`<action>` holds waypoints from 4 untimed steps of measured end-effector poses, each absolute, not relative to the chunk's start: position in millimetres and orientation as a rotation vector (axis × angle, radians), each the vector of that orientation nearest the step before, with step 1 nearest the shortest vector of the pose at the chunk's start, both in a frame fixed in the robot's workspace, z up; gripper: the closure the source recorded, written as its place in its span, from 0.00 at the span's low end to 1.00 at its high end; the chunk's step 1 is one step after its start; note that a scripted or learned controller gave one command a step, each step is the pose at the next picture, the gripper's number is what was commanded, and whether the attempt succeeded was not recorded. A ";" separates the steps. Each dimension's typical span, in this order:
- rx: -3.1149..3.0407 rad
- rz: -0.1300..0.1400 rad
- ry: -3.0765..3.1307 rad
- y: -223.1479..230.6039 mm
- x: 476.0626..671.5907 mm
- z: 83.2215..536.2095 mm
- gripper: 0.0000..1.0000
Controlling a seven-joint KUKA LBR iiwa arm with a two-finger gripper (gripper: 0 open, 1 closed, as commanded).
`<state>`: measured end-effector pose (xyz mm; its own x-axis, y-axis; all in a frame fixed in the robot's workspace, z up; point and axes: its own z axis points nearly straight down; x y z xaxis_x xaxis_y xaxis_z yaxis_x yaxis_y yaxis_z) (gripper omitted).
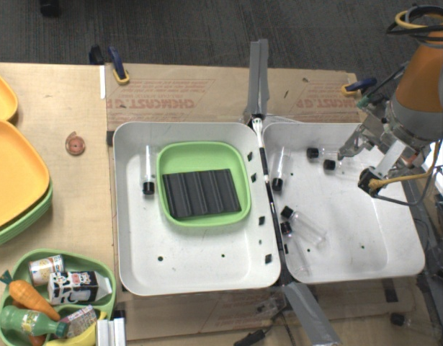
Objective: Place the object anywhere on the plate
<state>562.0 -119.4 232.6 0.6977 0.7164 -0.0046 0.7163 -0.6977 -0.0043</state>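
Bright even light, soft shadows, sharp

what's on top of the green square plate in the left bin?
A dark grey ribbed rectangular slab lies flat on the green square plate, covering most of its floor. The plate surface under the slab is hidden. A clear vial with a black cap lies beside the plate, not on it.

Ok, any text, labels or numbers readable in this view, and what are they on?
Red print on the cardboard sheet behind the bins: upside down and mirrored, too blurred to read reliably.
Black and white carton in the green bowl: markings too small to read.
Small can: label unreadable.
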 end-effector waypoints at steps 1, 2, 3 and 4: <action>-2.967 0.007 -1.026 -123.1 557.6 223.6 0.00; -3.036 0.008 -0.807 -123.9 551.4 235.5 0.00; -3.096 0.010 -0.520 -160.0 541.8 210.8 0.00; -3.118 0.009 -0.365 -160.8 508.2 218.7 0.00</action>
<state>508.2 -160.8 218.7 0.9730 0.2308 -0.0053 0.2308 -0.9730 -0.0027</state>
